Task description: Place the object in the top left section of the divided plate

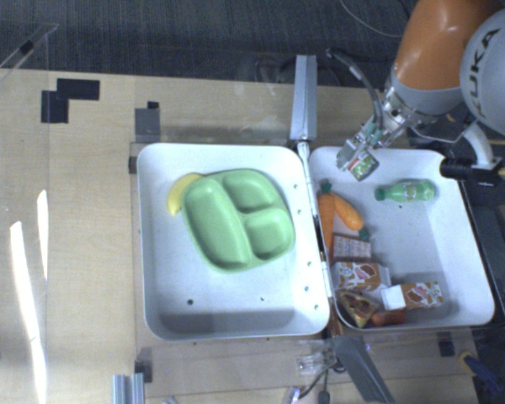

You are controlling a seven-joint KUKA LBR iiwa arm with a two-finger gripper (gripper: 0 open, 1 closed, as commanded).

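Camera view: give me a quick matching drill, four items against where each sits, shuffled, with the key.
Items
1. green divided plate
2. green bottle
3. carrot
4. tool

Places
A. lying in the right bin's far part, near its right wall
B. over the right bin's far left corner
C. in the left bin, with something yellow poking out from under its left edge
D. in the right bin near the divider, on a slant

Pairs: 1-C, 2-A, 3-D, 4-B

two bins [151, 310], one divided plate [236, 217]
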